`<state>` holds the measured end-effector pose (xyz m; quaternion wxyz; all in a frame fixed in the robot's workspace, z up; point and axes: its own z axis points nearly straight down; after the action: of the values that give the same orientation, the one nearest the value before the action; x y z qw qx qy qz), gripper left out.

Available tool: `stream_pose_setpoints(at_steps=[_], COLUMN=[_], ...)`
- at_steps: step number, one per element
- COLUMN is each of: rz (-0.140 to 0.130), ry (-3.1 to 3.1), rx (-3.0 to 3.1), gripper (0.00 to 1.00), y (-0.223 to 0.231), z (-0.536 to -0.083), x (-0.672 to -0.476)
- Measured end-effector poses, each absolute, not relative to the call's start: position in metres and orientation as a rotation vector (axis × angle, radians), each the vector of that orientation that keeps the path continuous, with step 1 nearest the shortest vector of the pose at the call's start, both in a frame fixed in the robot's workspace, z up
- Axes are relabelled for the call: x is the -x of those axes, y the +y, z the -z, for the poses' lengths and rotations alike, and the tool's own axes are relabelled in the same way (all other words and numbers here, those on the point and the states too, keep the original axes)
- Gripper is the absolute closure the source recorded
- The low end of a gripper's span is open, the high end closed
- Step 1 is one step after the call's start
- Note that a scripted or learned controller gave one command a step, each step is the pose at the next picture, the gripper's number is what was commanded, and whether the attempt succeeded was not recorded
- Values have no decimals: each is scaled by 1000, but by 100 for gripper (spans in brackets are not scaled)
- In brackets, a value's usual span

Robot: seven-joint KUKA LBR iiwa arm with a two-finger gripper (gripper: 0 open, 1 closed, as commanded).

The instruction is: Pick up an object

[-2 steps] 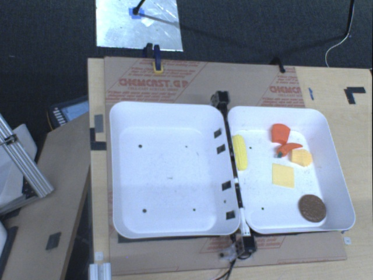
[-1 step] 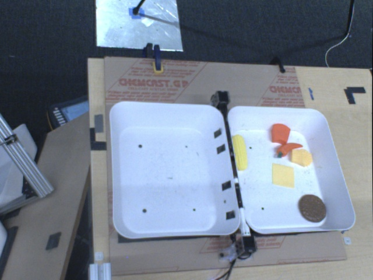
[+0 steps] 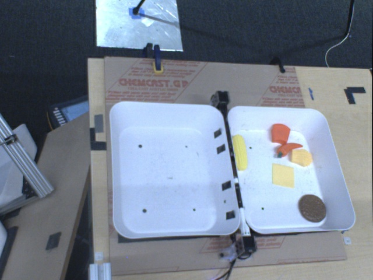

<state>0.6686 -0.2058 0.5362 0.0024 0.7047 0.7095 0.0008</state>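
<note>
Several items (image 3: 284,175) in right bin (image 3: 263,206), corn (image 3: 239,151) at inner wall; end effector state unclear.

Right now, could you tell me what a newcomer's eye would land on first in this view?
The bright items in the right bin stand out: an orange piece near its far side, a yellow corn cob along the left wall, a flat yellow square in the middle, and a brown disc in the near right corner. Beyond the bins, a shiny metal sheet lies on the dark floor.
</note>
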Motion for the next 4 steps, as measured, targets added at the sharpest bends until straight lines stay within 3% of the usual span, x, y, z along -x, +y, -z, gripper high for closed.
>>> stream_pose_setpoints(at_steps=[4], rz=[-1], ry=[2227], rx=[-2211], gripper=[100], y=[-206], z=[-535], x=[-669])
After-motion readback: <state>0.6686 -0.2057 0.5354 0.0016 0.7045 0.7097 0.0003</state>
